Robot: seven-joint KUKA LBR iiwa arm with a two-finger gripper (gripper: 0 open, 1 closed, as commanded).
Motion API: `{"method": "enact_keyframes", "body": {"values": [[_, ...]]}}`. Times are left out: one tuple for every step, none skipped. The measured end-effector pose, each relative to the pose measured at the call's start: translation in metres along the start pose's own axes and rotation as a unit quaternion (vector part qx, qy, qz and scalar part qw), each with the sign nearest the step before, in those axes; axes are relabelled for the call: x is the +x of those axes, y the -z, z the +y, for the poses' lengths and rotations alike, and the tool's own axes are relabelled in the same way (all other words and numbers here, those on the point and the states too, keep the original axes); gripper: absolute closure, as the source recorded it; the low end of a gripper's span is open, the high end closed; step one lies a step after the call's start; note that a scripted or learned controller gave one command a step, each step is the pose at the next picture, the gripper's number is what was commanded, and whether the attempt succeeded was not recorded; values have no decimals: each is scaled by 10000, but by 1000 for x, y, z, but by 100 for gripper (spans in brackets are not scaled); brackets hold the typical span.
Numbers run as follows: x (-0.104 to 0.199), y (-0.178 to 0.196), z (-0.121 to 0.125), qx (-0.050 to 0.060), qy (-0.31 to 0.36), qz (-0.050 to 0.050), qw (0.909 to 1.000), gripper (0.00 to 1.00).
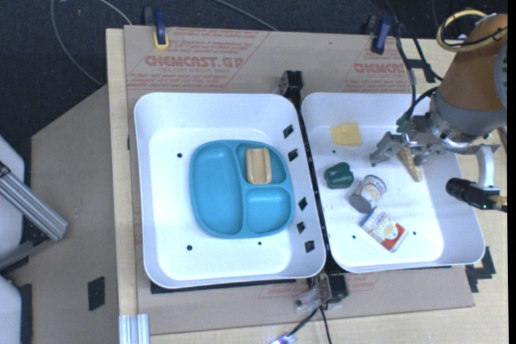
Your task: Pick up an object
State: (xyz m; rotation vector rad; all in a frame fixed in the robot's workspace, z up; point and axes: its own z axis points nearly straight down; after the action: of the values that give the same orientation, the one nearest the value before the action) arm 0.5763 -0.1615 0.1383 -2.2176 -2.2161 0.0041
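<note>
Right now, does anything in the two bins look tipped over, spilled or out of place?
Nothing looks spilled or damaged. In the right bin a small can lies on its side, near a green object and a packet. The blue divided tray in the left bin sits slightly rotated.

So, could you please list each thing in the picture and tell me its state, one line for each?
Claw: open, empty, above the right bin.
Blue divided plate: flat in the left bin, right way up.
Tan block: lying in the plate's upper right compartment.
Yellow piece: flat in the right bin.
Green object: lying free.
Small can: on its side.
Small packet: lying flat near the can.
</note>
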Motion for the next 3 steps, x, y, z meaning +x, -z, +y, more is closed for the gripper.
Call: {"method": "enact_keyframes", "body": {"values": [[1, -53, 0, -1, 3, 0, 10000, 0], [0, -38, 1, -33, 1, -5, 10000, 100], [3, 5, 2, -52, 7, -17, 10000, 100]]}}
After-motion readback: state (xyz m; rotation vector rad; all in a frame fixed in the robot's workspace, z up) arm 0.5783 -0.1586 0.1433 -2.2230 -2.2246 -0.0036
